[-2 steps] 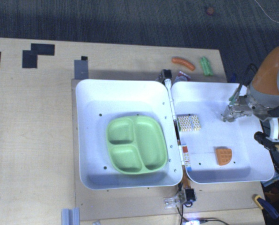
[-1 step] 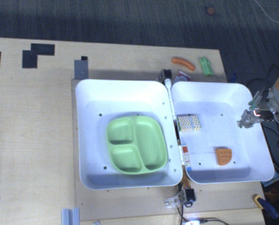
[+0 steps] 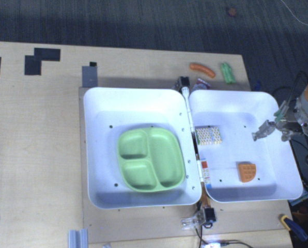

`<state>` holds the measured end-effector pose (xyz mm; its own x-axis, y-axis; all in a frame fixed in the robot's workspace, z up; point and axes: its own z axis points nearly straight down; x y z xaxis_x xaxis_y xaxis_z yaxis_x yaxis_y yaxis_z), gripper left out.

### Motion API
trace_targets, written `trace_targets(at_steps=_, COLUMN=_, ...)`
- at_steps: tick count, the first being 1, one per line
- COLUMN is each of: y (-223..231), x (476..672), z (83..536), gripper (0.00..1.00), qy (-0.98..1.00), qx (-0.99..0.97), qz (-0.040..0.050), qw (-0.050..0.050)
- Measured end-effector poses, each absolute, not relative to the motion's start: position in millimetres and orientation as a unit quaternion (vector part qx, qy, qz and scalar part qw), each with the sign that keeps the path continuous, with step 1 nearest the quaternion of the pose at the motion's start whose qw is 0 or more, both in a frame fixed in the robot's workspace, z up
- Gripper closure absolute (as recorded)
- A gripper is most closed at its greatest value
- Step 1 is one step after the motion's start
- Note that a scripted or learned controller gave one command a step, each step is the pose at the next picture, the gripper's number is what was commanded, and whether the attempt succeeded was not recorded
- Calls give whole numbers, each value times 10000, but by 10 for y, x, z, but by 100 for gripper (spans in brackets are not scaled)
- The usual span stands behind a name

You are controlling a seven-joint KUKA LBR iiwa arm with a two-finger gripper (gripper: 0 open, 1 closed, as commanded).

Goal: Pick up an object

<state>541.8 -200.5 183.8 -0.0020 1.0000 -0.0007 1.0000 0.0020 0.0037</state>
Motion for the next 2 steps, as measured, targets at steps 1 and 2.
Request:
trace_targets(at_steps=1, y=-1559, x=5395, z=865, gripper=0, qy=7085, qx=7057, qz=21, qw=36)
trace_targets(at_steps=2, y=-1236, x=4919, z=871, gripper=0, qy=7075, qx=7067, qz=29, qw=47)
